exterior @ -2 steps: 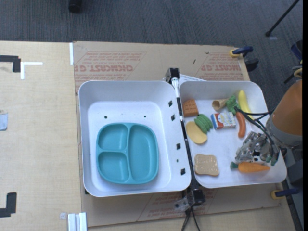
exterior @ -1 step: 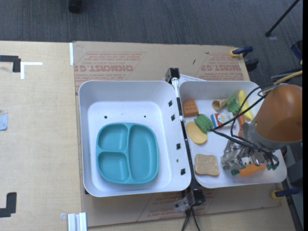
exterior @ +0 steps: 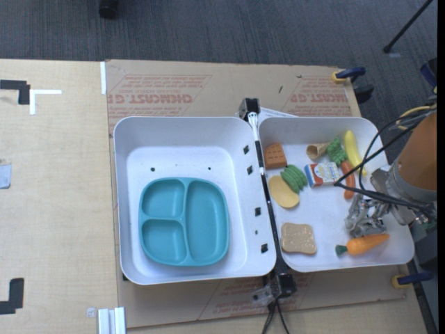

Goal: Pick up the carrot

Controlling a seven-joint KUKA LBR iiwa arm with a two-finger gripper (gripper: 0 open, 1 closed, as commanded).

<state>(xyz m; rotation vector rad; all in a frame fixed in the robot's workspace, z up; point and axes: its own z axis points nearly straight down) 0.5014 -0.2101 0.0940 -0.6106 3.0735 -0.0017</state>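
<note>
So the orange toy carrot w/ green top [exterior: 364,243] lies at lower right of the frame, near the front wall of the right white bin [exterior: 327,264], w/ bare floor to its left up to the tan toast slice [exterior: 299,238]. My metal two-finger gripper [exterior: 361,216] hangs just above it, reaching in from the right; can't tell its grip.

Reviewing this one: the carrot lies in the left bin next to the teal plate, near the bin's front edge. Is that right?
Not quite. The camera view shows the carrot in the right bin, near its front edge, just below the gripper. The teal plate sits in the left bin, well apart from it.
</note>
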